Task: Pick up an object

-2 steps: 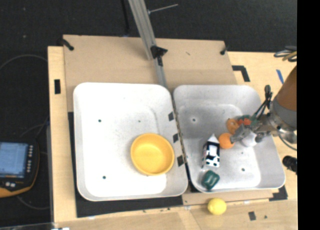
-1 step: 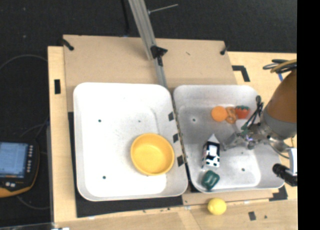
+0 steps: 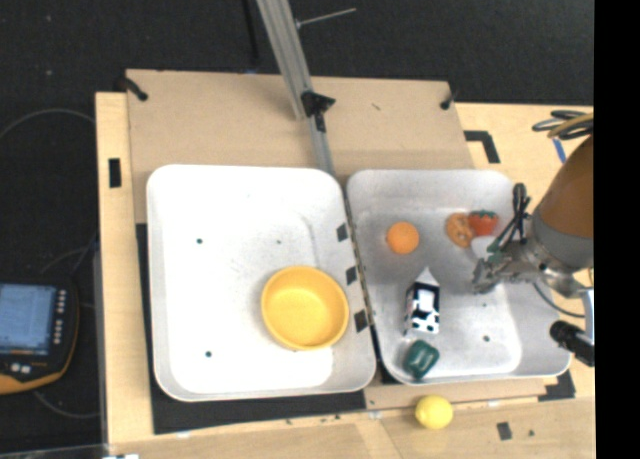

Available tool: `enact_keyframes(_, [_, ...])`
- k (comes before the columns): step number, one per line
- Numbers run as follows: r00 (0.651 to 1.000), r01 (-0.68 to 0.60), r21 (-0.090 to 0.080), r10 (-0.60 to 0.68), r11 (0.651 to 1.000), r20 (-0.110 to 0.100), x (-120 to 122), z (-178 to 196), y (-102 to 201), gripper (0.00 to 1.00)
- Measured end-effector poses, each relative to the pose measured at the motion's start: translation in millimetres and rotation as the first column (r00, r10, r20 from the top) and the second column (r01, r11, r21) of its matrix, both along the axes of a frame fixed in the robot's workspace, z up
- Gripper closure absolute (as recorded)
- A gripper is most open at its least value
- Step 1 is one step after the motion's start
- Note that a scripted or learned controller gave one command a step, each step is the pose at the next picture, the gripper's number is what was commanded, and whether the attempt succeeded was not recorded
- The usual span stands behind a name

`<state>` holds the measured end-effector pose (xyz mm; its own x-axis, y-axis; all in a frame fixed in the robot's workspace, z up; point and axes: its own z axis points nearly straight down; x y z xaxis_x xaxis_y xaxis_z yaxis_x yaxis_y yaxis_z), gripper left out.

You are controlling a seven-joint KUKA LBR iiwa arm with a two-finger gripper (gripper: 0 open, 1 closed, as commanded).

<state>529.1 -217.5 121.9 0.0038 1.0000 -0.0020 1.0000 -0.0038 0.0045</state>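
Observation:
In the right bin (image 3: 500,342) lie an orange ball (image 3: 403,238), a round tan piece with a red strawberry-like toy (image 3: 471,226) beside it, a black-and-white carton (image 3: 423,308) and a dark green object (image 3: 420,358). My gripper (image 3: 491,272) hangs over the right part of this bin, just below and right of the tan and red pieces. Nothing shows between its fingers. A yellow bowl (image 3: 305,306) sits in the left bin (image 3: 220,237).
A yellow ball (image 3: 433,412) rests on the bench in front of the right bin. A metal pole (image 3: 290,57) slants up from between the bins. A handheld pendant (image 3: 35,332) lies at far left. Cables hang near the arm's wrist.

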Motion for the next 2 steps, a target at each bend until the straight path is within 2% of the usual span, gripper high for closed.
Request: enact_keyframes(2, [1.000,-0.008,-0.001,0.008,1.000,0.000,8.5,101.2,10.8,1.00])
